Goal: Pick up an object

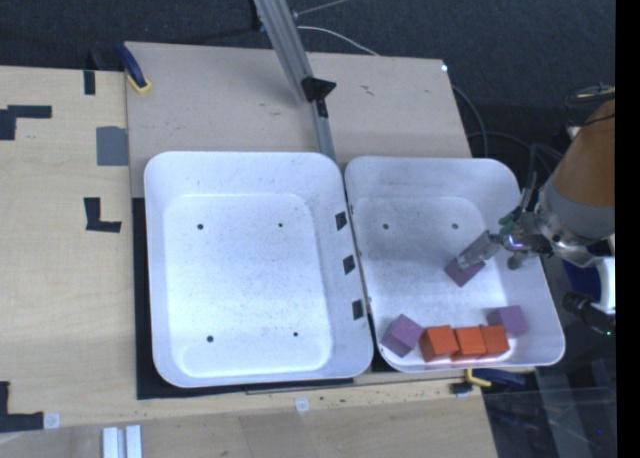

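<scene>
Camera view: hand (478, 256) grips purple block (462, 271) (mid right bin (430, 171), floor open).

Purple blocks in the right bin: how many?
3. One purple block at the gripper tip, mid-bin; one left of the orange blocks; one at their right end.

Two bins sit side by side on the worktop (230, 96), the left bin (160, 246) touching the right bin (420, 171) along their shared edge. In the right bin, a small block (463, 271) lies toward three o'clock, with the end effector (478, 251) just at its upper edge. Along the bin's six o'clock rim runs a row: one block (403, 333) at the seven o'clock end, a longer block (464, 342) beside it, another block (511, 320) at five o'clock. A slanted pole (285, 31) stands at twelve o'clock behind the bins.
</scene>
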You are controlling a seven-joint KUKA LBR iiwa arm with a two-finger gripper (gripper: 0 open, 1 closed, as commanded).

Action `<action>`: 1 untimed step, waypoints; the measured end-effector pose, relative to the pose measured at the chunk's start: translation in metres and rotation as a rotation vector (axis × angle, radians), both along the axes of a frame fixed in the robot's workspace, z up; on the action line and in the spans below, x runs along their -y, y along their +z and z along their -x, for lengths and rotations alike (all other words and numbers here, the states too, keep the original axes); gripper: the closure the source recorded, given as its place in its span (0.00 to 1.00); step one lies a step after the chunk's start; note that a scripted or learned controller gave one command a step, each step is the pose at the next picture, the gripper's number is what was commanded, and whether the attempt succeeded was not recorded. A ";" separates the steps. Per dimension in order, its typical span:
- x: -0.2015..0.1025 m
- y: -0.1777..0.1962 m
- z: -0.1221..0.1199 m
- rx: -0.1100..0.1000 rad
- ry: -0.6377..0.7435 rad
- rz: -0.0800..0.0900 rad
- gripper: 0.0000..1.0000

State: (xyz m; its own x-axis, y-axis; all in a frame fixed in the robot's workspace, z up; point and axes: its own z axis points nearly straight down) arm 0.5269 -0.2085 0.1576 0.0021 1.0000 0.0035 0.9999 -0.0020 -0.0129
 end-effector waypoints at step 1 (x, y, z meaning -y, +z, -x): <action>0.001 0.013 0.022 0.010 0.002 0.003 0.00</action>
State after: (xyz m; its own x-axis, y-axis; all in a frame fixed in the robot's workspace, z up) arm 0.5054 -0.2092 0.1709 -0.0003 1.0000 0.0002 1.0000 0.0003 -0.0031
